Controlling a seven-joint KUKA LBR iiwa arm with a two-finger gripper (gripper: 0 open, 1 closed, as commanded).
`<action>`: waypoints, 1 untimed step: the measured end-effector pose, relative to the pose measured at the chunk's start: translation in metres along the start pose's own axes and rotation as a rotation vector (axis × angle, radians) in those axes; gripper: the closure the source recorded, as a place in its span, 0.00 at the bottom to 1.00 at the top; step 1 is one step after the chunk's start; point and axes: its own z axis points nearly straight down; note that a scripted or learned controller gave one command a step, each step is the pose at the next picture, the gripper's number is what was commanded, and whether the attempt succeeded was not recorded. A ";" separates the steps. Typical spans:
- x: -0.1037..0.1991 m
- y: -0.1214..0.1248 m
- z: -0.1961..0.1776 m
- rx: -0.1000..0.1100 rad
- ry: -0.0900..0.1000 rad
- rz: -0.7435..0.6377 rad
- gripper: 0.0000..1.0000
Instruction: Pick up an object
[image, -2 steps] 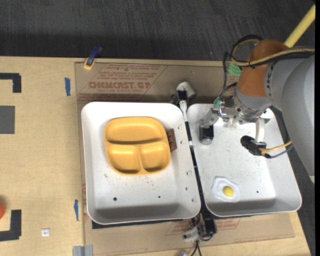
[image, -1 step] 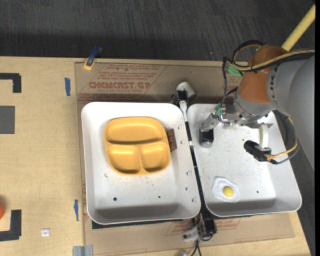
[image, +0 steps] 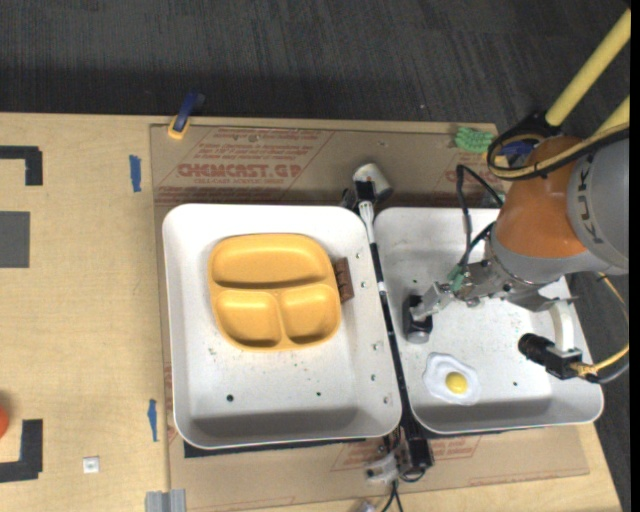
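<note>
My claw is down in the right bin, near its left wall, and I cannot tell from this angle how it is set; nothing visibly sits in it. So the pick, as I judge it, is not done: no object is lifted, and the grasp and the raise are both left.

The nearest candidate is the fried egg toy, flat on the floor of the right bin, just below and a little right of my claw, near it but apart. The other candidate is the yellow divided tray, lying in the left bin toward its upper middle. A small brown piece sits against the tray's right edge; what it is I cannot make out.

The count, as I see it:
- two white bins, side by side on the counter
- one egg toy, in the right bin
- one yellow tray with three compartments, in the left bin
- one small brown piece beside that tray
</note>
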 end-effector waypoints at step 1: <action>0.002 -0.042 0.013 -0.025 0.003 0.465 0.00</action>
